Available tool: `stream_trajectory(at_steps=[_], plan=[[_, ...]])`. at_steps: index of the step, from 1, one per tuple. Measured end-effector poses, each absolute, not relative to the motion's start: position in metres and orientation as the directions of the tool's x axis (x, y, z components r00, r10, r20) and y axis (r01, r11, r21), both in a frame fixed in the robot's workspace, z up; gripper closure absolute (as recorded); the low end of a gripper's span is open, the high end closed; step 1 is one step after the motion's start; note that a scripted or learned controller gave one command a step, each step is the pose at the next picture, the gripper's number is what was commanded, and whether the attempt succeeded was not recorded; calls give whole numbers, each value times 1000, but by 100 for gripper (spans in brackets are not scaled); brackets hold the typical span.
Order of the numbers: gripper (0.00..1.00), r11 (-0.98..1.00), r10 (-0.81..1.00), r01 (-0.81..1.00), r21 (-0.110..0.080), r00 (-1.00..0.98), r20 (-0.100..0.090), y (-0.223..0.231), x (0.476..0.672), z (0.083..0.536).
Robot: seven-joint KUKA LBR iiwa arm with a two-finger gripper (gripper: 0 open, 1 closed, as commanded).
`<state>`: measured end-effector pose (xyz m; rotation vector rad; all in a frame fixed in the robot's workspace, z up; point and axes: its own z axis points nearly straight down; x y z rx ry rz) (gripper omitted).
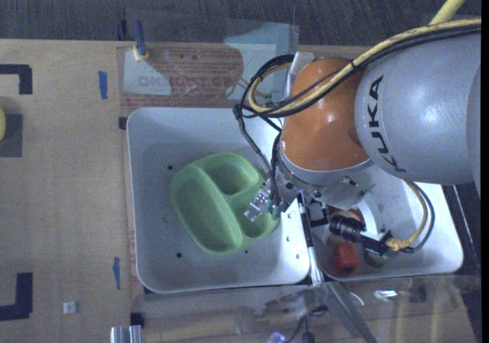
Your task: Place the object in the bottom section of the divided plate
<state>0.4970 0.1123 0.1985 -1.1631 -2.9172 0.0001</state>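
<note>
A green divided plate [205,210] lies in the left white bin [153,181]. It has one long section on its left side and two smaller ones on its right. My gripper [260,205] hangs over the plate's lower right section, beneath the orange band of the wrist [325,124]. The tip looks pale and shiny, and I cannot make out an object in it. The wrist hides part of the plate's right rim.
In the right bin [443,250] lie a red rounded object [344,257], a dark red one [348,225] and a small greenish piece [375,258]. The big grey arm [428,105] covers most of that bin. Cables loop around the wrist.
</note>
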Motion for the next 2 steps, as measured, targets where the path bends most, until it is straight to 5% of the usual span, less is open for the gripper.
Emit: stream_trajectory(at_steps=[1,2], plan=[[100,713,701,701,-2,-713,2,38,480,187],[0,713,701,701,-2,-713,2,38,480,188]])
